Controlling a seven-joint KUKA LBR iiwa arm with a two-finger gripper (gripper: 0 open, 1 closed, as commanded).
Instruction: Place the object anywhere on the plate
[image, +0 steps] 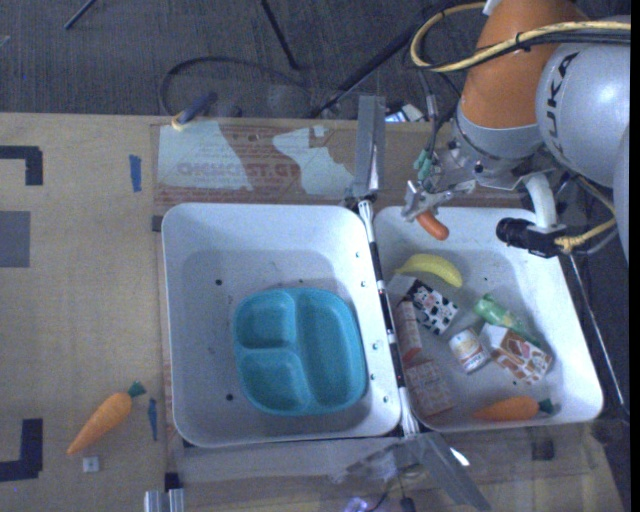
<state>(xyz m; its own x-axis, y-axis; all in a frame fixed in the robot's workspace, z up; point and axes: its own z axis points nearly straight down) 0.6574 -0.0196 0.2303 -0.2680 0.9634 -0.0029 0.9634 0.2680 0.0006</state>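
A blue divided plate lies in the left white bin. My gripper hangs over the back left corner of the right bin. A small orange-red oblong object sits at its fingertips and looks lifted off the bin floor. The gripper appears shut on it. The plate lies down and to the left of the gripper, across the divider between the bins.
The right bin holds a banana, a cow-patterned carton, a green item, a small can, a juice box, a carrot and brown packets. Another carrot lies on the bench at left.
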